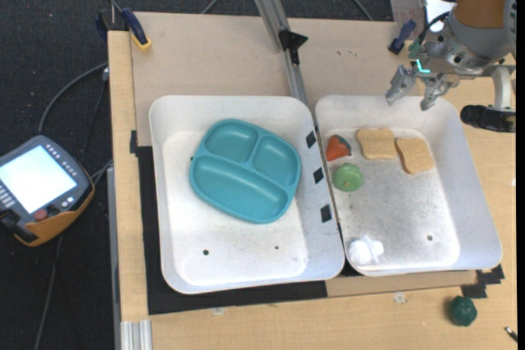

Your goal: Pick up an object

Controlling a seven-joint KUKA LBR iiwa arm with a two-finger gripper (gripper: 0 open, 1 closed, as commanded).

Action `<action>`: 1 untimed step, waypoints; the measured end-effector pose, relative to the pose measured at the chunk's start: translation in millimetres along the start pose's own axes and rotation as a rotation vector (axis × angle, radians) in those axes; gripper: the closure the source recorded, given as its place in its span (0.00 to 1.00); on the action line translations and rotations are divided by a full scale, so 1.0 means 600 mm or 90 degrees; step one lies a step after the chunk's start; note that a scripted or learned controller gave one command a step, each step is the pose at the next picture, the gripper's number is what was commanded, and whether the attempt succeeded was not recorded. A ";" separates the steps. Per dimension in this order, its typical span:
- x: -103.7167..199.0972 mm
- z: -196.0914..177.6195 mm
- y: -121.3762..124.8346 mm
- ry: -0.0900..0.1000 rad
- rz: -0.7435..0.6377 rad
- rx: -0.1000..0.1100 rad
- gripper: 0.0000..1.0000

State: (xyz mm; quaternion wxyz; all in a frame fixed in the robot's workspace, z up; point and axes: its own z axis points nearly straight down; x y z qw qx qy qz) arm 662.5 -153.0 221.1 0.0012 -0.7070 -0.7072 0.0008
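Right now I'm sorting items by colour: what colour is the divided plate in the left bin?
Teal blue; the divided plate shows clearly in the camera view.

Floor [49, 20]: you had dark carpet, cables trailing.
Bench [205, 53]: pale wood, evenly lit.
Handheld screen [37, 188]: lay left, on your floor.

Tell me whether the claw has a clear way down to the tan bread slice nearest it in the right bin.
Probably yes. The open claw hovers over the right white bin's far edge, and the tan bread slice lies flat just ahead with nothing above it. The second slice beside it may crowd one finger.
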 end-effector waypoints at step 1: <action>0.000 -0.002 0.001 0.000 0.000 -0.001 0.00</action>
